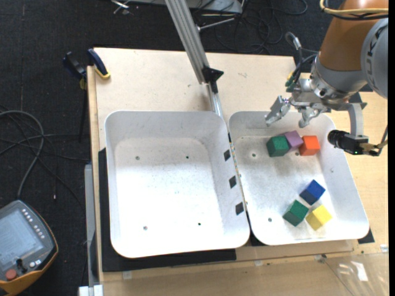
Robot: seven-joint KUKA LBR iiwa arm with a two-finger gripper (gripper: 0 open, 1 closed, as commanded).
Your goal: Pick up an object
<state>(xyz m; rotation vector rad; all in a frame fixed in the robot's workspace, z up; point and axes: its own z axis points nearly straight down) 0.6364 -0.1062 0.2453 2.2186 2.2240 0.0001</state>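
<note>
**Six blocks in the right bin, gripper above its far edge**

Two white bins sit side by side on the counter (154,79). The left bin (123,134) is the bigger shape in view, with dark specks across its floor. The right bin (345,184) touches it along a shared edge marked by small black tabs, and it holds all six blocks.

The arm (355,36) comes in from the right, orange band above grey wrist, and ends over the far rim of the right bin. The gripper (293,117) hangs there with its fingers (276,112) spread apart, nothing between them, just beyond the nearest blocks.

A metal pole (188,32) slants across the counter's far side to the seam between the bins.

Three blocks cluster near the far end of the right bin, just under the gripper: a green block (278,145), a purple block (294,140) touching it, and an orange block (309,144) beside that. Three more lie toward the near end: a blue block (313,191), a second green cube (296,213) and a yellow block (319,216), close together.

A pendant (21,242) rests on the floor at lower left.
</note>
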